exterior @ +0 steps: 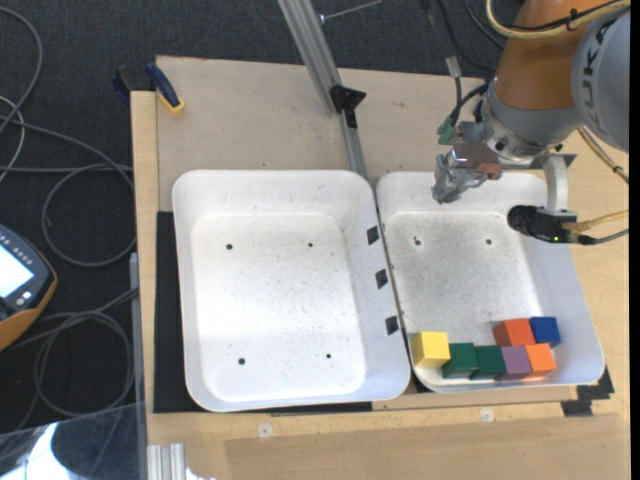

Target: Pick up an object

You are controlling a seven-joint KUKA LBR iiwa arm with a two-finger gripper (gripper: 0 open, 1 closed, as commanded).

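Gripper (450, 186) over far edge of right bin (575, 288), nothing visibly held; finger state indeterminate. Blocks (490, 352) clustered at bin's near edge, well apart from gripper.

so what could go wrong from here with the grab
The blocks sit packed tight in the near corner of the right bin, so fingers may find no gap or nudge neighbours instead. The bin's wall is right beside them and could get hit. The gripper is at the far end, a long reach away.

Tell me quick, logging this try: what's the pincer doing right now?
Pincer: above the far end of the right bin, nothing seen in it; open or shut cannot be told. Blocks lie at the near end.
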